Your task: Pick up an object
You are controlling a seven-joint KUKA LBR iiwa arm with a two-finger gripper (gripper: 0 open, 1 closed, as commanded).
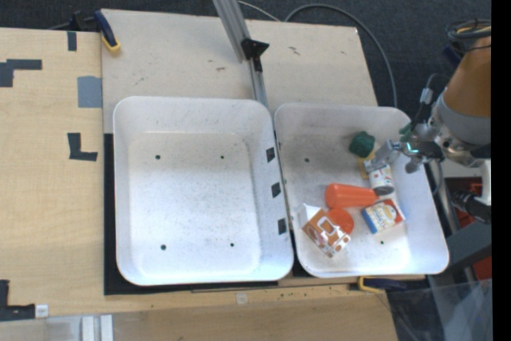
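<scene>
- Your gripper (397,148) sits at the right of the frame, over the upper right part of the right bin (423,251); its metal fingers point leftward, and you cannot tell from here whether they stand apart or together.
- You see nothing clearly lodged between those fingers; the nearest thing is a small white bottle (378,174) lying just below and left of the gripper tip, close enough that contact cannot be judged.
- Behind the gripper, your arm (467,104) enters from the right edge, grey at the wrist with the orange band above it.
- Just left of the gripper, in the upper part of the right bin, a small dark green object (362,144) rests on the bin floor.
- Below the bottle, an orange object (349,195) lies across the middle of the right bin, its narrow end pointing right.
- To its lower right lies a small blue, white and orange carton (382,216), touching or nearly touching the orange object's end.
- Lower left of that, a red-and-white patterned box (327,231) lies tilted, with an orange disc just beside it.
- The left bin (192,188) fills the centre of the frame, touching the right bin along their shared edge.
- A grey metal pole (227,0) slants from the top centre down to where the bins meet.
</scene>
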